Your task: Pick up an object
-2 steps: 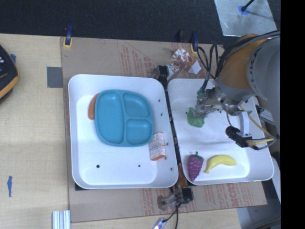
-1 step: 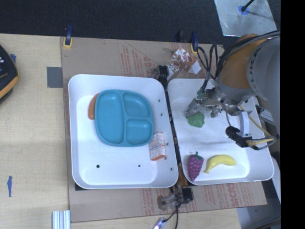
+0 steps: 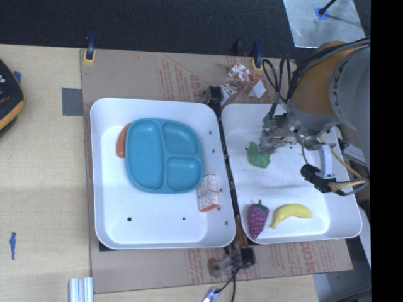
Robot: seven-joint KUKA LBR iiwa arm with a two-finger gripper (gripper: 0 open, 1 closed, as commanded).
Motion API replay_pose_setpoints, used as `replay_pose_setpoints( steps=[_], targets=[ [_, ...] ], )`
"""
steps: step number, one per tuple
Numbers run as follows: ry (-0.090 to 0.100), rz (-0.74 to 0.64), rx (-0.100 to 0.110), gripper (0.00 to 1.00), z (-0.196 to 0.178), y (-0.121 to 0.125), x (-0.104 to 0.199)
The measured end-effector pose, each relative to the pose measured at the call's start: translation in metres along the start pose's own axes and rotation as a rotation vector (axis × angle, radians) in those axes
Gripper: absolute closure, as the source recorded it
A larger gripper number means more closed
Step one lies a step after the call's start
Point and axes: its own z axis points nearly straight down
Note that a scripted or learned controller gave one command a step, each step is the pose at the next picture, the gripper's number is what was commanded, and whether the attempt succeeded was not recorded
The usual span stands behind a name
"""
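At nine o'clock of the gripper [image 3: 269, 138], finger spread indeterminable, a crumpled green leafy piece [image 3: 257, 156] lies in the smooth right bin [image 3: 343, 228], curved banana [image 3: 290, 214] at five o'clock.

You are looking through a single fixed camera mounted above the bench, tilted so it looks down at a slant rather than straight down. It sits far enough back to take in both bins whole: the left bin [image 3: 101, 168] fills the middle of your view and the right bin [image 3: 334, 228] lies toward the right side. Beyond them, at the top of your view, you see dark floor; the wooden bench top [image 3: 38, 187] runs off your left edge. The arm [image 3: 334, 87] enters from your right, close beneath the lens, so it looms large and blocks the right bin's far corner.
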Motion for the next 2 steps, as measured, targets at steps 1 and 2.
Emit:
replay_pose_setpoints(
  steps=[1,2],
  targets=[
    [0.000,0.000,0.000,0.00,0.000,0.000,0.000],
    [0.001,0.002,-0.003,0.00,0.021,0.009,0.010]
  ],
)
